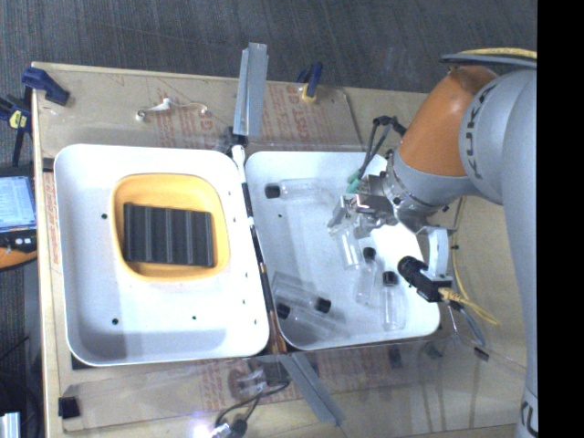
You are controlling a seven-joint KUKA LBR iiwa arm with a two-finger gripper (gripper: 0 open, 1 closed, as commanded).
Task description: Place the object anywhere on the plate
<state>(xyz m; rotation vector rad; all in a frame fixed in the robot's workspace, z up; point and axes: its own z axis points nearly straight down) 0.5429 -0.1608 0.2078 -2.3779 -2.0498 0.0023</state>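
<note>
In the camera view, the task's things are clear tubes (292, 190) of see-through plastic, each ending in a small black cap (272, 191). They are so pale against the white that their outlines are faint. All of them lie in the right bin (292, 245), none on the plate (164, 185).

Five black caps can be counted. One is near the bin's far left corner and two are at the near left, on a tube lying slantwise. Two more sit towards the middle right, just below the gripper (352, 217). The clear bodies by the gripper overlap, so they cannot be told apart one from another. There are two bins, one plate and one arm.

The gripper hangs low over the middle right of the right bin, right above the nearest tubes. Whether it is open or closed, or touches a tube, cannot be told.

The plate is yellow with rounded corners and rests in the left bin (82, 245). A dark ribbed block (169, 235) takes up its middle, leaving bare only the yellow border around it. The grey arm (493, 144) with its orange band covers the right bin's far right corner. A grey metal bar (248, 89) stands at the far side between the bins, and a blue clamp (41, 85) grips the bench's far left corner.
</note>
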